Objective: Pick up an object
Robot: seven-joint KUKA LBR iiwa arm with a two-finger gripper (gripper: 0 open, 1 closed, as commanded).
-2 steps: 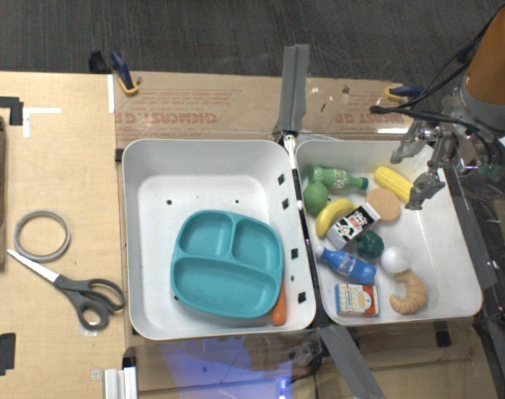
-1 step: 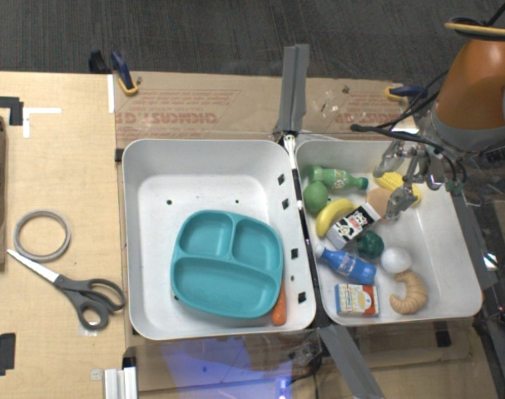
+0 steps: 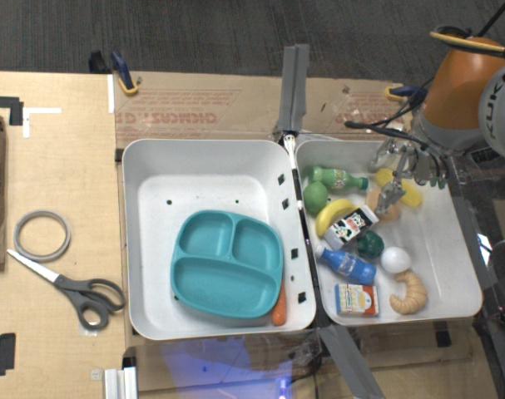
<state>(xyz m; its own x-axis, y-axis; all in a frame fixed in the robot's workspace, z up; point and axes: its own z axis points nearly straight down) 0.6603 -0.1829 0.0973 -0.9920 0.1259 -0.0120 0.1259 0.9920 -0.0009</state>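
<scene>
My gripper hangs in the upper part of the right bin, below the arm's orange band. It sits right beside a yellow object, with a small tan piece just under it. Close by to the left lie a green bottle, a green ball, a banana and a black-and-white carton. Lower down are a dark green item, a blue bottle, a white ball, a croissant and a small box.
The left bin holds a teal divided plate and a carrot at its lower right corner. On the bench to the left lie scissors and a tape roll. A grey divider bar stands behind the bins.
</scene>
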